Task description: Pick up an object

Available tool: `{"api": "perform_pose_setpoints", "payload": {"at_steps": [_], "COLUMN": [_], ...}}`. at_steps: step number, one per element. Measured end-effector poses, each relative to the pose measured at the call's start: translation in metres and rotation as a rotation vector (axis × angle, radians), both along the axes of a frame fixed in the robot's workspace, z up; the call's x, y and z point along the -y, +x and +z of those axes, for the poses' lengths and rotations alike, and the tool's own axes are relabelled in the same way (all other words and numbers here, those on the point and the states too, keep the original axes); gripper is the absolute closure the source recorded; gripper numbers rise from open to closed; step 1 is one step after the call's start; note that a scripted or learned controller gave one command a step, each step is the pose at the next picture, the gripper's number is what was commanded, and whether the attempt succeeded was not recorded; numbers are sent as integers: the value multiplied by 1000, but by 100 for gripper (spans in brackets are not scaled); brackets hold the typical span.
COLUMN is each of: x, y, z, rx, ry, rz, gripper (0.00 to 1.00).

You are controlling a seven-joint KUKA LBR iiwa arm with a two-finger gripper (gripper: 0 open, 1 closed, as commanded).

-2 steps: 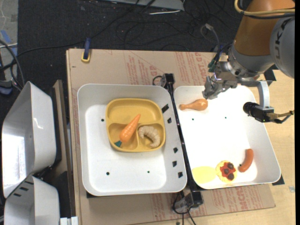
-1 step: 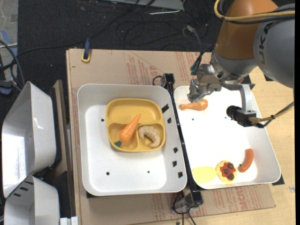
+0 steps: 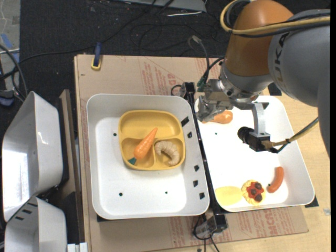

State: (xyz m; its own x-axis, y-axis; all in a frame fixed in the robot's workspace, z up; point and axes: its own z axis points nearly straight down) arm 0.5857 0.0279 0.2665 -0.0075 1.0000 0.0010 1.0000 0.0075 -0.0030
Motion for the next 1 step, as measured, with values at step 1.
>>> {"api": "perform_pose_setpoints", "payload": {"at_steps": [1], "x": [-43], "y": [-12], "z": [-15], "rx": [0], "ry": [0], "rz": [0], "gripper": [100]}}
